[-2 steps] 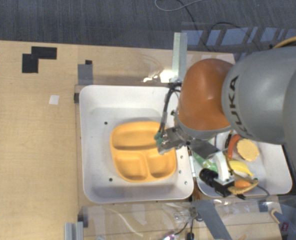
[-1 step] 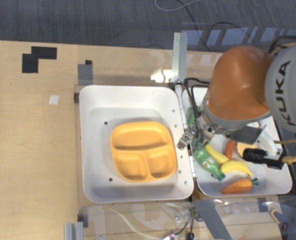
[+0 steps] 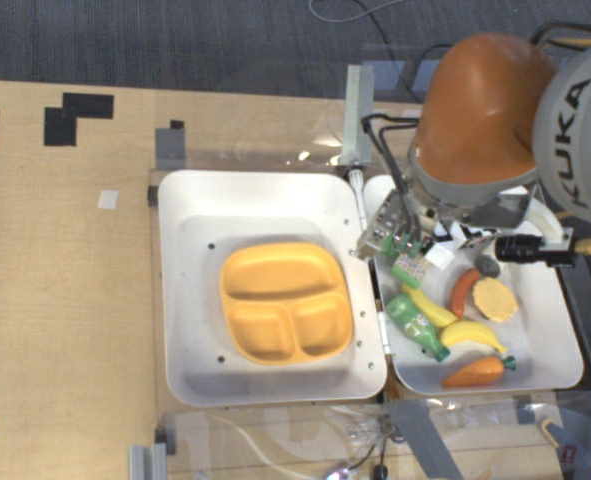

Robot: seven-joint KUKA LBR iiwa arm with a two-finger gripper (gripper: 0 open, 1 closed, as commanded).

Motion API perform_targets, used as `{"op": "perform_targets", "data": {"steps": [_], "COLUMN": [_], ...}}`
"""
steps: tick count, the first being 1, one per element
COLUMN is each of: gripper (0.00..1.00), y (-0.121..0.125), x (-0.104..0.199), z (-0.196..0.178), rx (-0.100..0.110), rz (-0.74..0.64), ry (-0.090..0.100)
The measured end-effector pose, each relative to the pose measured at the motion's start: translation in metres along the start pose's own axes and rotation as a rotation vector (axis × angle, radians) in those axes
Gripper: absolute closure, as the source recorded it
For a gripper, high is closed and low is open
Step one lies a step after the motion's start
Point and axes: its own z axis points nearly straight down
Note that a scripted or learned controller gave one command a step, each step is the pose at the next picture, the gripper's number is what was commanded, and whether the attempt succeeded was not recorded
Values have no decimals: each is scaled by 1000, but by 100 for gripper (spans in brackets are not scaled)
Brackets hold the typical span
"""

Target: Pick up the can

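Right now your arm (image 3: 495, 108) fills the upper right of the frame, its orange band over the top of the right bin (image 3: 560, 363). Your gripper (image 3: 395, 233) sits at that bin's upper left corner, beside the wall shared with the left bin (image 3: 175, 298); whether it is wide or narrow you cannot tell from here. Which item is the can you cannot tell either. Lower in the right bin lie a green bottle (image 3: 417, 326), a banana (image 3: 460, 326), a carrot (image 3: 473, 371), a sausage (image 3: 462, 290) and a round cracker (image 3: 495, 301). A yellow divided tray (image 3: 285, 301) rests in the middle of the left bin.
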Motion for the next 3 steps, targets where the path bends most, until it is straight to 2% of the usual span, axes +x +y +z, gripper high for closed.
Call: {"op": "perform_targets", "data": {"steps": [1, 2, 3], "gripper": [100, 100, 100], "y": [-3, 4, -51], "x": [45, 59, 24], "z": [66, 17, -90], "rx": [2, -1, 0], "rz": [-30, -269, -355], "ry": [4, 0, -3]}}
